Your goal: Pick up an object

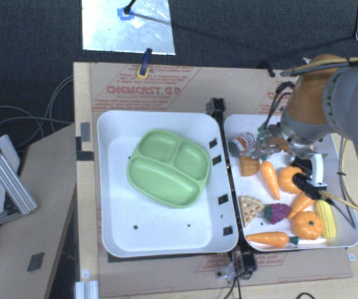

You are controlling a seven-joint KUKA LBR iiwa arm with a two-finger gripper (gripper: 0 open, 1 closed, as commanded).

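The right bin (353, 229) holds several toy foods: a small round can-like item (242, 143), a tan block (249, 166), a carrot (269, 178), a pizza slice (250, 208), purple grapes (277, 212), an orange (308, 225), a corn cob (325, 218) and a long carrot (271, 238). The grey arm with its orange band (309, 98) reaches in from the right over the bin's far end. My gripper (264, 143) hangs low there, just right of the can-like item and above the tan block. I cannot make out anything held in it.
The left bin (113, 229) carries a green divided plate (168, 167). A black divider with clips (224, 167) runs between the bins. Cables (344, 195) trail from the wrist over the right bin's right side. A shiny sheet (128, 17) lies beyond the bench.
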